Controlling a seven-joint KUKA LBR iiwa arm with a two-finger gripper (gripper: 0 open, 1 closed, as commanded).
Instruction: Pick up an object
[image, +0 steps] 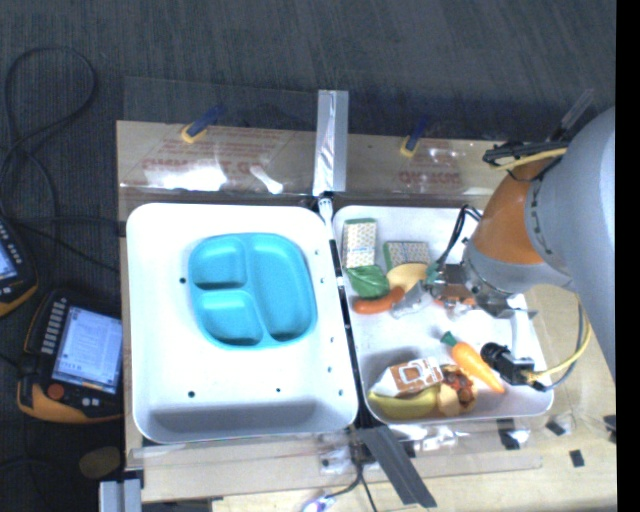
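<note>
My pincer (432, 290) sits low in the right bin (520, 405), wrist bulk over it; I can't tell whether it is open, closed or gripping anything. Nothing visibly between its tips.

Just left of the tips: pale yellow round piece (405, 274), and below that a small orange-red carrot-like piece (378, 304) touching a green leafy toy (366, 281). I judge one of these the likeliest target. To do it well: settle straight down over one item, keep clear of its neighbours, they're crowded.

Further left, against the bin's wall: two small patterned packets (360, 240). Toward the near edge, below the pincer: an orange carrot (474, 366), a banana (405, 403), a small printed card (415, 375), a brown lump (462, 385).

Well left, the other bin (160, 400) holds a blue divided tray (250, 287).
</note>
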